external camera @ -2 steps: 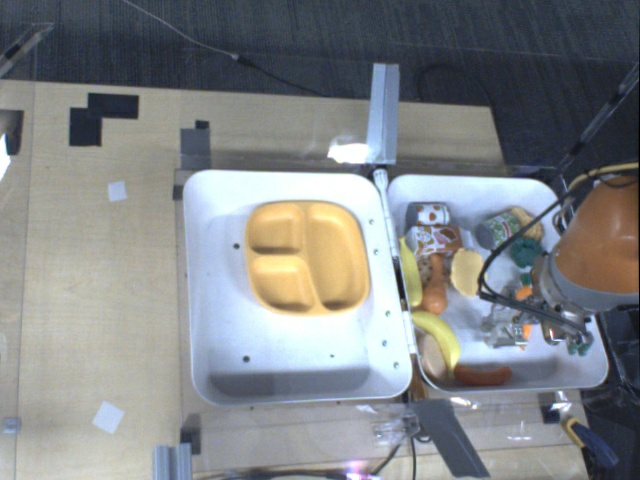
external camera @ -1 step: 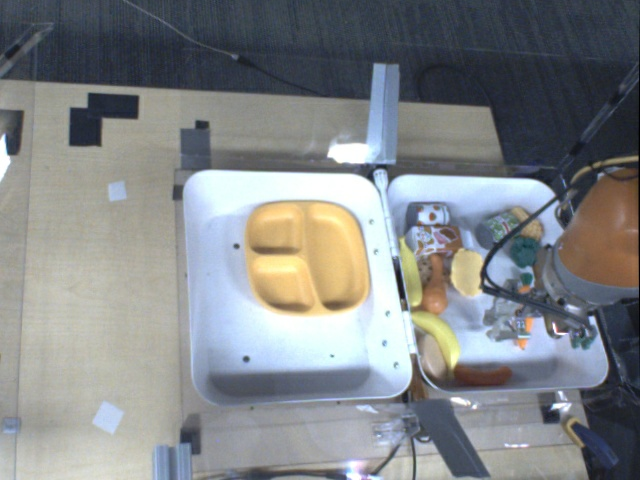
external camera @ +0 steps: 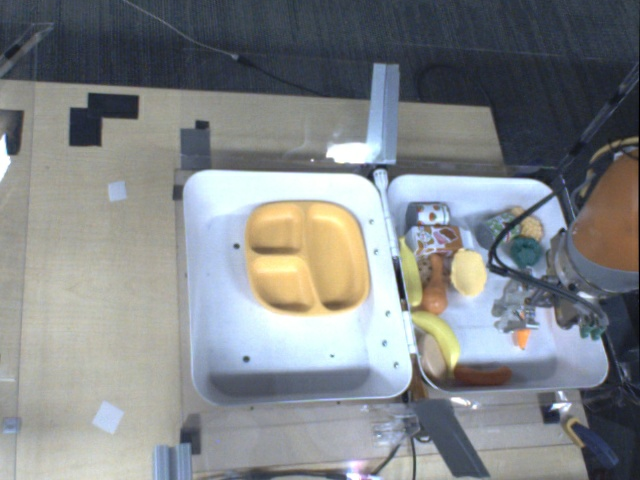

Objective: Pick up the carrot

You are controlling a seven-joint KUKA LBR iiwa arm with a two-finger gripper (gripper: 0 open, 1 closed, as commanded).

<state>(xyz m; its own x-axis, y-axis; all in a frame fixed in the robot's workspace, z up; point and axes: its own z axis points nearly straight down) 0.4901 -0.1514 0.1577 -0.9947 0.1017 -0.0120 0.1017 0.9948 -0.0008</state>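
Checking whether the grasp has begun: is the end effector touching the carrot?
Cannot tell. In the camera view the end effector sits right above the carrot, overlapping its top, with no contact or gap plain.

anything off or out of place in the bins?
Nothing spilled or damaged. The yellow divided plate sits flat in the left bin. The right bin holds crowded toy food; the carrot lies just under the gripper.

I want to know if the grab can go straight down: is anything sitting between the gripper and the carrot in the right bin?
Nothing visible does. The gripper sits directly over the carrot, whose orange tip pokes out just below it. The lemon lies apart to the left.
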